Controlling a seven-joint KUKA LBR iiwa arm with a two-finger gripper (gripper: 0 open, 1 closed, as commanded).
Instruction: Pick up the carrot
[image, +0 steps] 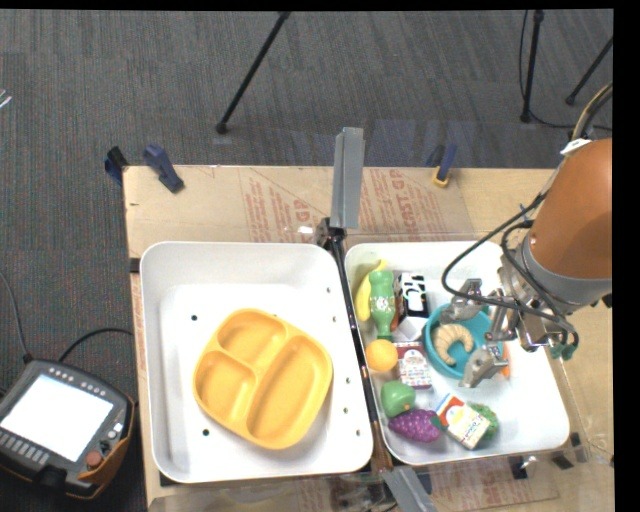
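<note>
Over the right bin (553, 425), gripper (492, 352) hangs beside the carrot (501, 356); claw state cannot be told; pickup not yet confirmed.

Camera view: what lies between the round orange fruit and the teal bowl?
A small carton, between orange fruit and teal bowl, seen in the camera view.

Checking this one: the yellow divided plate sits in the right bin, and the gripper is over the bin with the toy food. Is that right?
Not quite. The camera view shows the yellow divided plate in the left bin, not the right one. The rest holds: the gripper is over the right bin, which has the toy food, beside the blue bowl with the croissant.
</note>
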